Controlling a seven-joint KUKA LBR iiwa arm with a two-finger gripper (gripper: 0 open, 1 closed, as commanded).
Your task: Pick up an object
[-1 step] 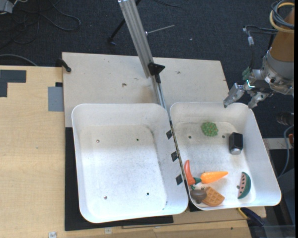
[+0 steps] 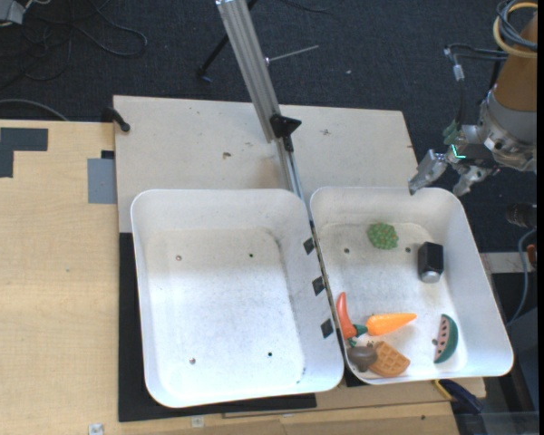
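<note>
Six objects (image 2: 430, 261) in right bin (image 2: 476, 243); gripper (image 2: 445, 175) above far rim, apart.

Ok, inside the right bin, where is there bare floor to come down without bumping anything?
In the right bin, bare floor lies along the far wall, above the green broccoli piece and the black cylinder, and in the middle between those two and the carrot. The near end is crowded: carrot, red pepper, waffle and watermelon slice.
</note>
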